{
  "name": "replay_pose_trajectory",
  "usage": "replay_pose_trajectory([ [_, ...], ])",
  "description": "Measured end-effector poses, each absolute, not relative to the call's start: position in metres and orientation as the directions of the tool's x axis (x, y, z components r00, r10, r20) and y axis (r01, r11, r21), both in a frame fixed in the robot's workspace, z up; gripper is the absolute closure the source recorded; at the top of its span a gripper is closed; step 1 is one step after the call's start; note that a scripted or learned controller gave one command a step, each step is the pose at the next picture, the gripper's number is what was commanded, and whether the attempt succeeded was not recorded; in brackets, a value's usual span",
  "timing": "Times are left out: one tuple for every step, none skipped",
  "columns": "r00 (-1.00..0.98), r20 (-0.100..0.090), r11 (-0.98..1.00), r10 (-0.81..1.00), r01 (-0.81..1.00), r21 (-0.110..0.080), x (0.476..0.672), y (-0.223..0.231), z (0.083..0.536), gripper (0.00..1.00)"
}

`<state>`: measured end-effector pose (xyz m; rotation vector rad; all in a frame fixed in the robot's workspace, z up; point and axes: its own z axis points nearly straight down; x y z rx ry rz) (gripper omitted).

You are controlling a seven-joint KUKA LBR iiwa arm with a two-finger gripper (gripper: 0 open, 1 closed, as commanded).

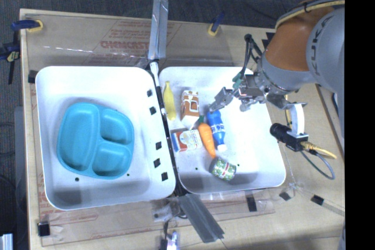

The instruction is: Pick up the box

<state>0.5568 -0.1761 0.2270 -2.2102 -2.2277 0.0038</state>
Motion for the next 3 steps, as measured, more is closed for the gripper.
replay_pose_trajectory([
  [0.026, -0.003, -0.026, 1.0, 1.0, 0.002, 0.529, -0.116, 0.102, 0.0],
  [0.023, -0.006, -0.023, 1.0, 1.0, 0.003, 0.53, -0.117, 0.113, 1.0],
  [-0.173, 0.001, 0.173, 0.985, 0.985, -0.002, 0.526, -0.021, 0.192, 1.0],
])
